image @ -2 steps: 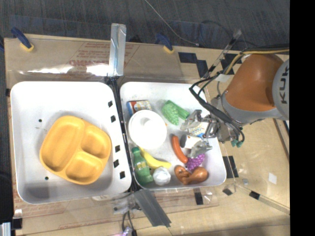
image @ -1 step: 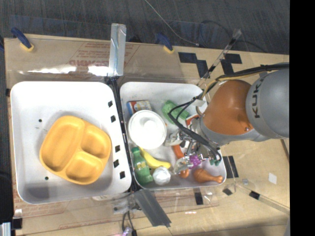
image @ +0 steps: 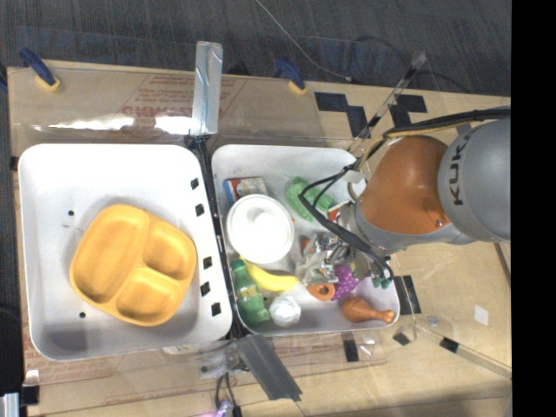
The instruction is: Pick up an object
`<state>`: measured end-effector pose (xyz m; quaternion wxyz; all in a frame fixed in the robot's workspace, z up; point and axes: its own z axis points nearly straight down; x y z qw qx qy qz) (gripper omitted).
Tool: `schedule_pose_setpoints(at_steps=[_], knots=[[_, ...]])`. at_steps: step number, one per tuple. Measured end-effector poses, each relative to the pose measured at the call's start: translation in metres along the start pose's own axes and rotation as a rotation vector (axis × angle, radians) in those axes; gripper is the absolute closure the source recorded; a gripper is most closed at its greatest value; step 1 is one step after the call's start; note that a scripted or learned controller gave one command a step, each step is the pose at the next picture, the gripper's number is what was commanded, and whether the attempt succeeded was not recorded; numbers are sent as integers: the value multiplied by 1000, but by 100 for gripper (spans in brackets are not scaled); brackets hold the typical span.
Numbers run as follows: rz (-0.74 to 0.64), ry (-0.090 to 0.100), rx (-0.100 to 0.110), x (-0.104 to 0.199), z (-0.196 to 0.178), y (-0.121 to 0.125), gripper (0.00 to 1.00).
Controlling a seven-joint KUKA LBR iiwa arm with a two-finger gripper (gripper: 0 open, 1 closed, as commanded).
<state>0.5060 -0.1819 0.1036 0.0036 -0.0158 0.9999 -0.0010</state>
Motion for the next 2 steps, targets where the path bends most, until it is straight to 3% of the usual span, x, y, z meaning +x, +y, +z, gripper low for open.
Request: schedule_pose_setpoints(at_steps=[1,2], knots=[[12,-5,1,-82,-151,20,100],[117,2,1,-121,-190,-24,100]])
